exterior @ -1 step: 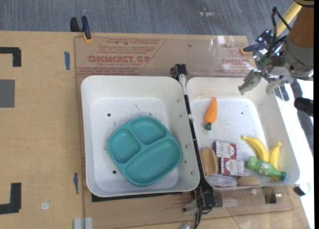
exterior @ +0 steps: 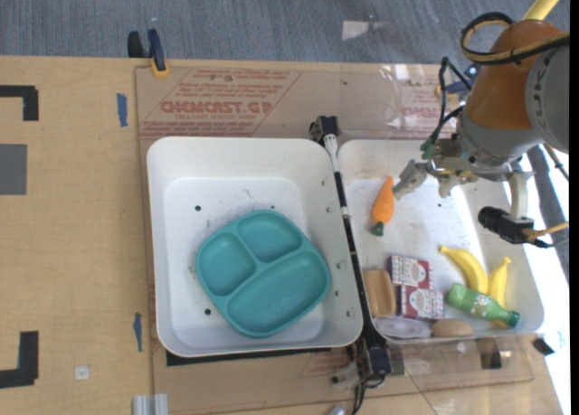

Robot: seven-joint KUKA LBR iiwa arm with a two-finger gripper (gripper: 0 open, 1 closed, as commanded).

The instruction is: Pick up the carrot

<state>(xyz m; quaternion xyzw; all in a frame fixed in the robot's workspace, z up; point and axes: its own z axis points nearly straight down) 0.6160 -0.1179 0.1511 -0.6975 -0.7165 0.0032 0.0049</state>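
An orange carrot (exterior: 384, 203) with a green tip lies in the right bin (exterior: 412, 155), near its left wall, tilted top right to bottom left. My gripper (exterior: 427, 177) hangs over the back of the right bin, just right of the carrot's upper end. One finger (exterior: 409, 176) points toward the carrot and the other finger (exterior: 449, 185) stands apart from it, so the gripper is open with nothing between them.
The left bin (exterior: 172, 223) holds a teal divided plate (exterior: 262, 270). At the front of the right bin lie a bread roll (exterior: 378, 293), two red-and-white cartons (exterior: 412, 285), two bananas (exterior: 479, 270), a green bottle (exterior: 481, 306) and a clear cup (exterior: 403, 325).
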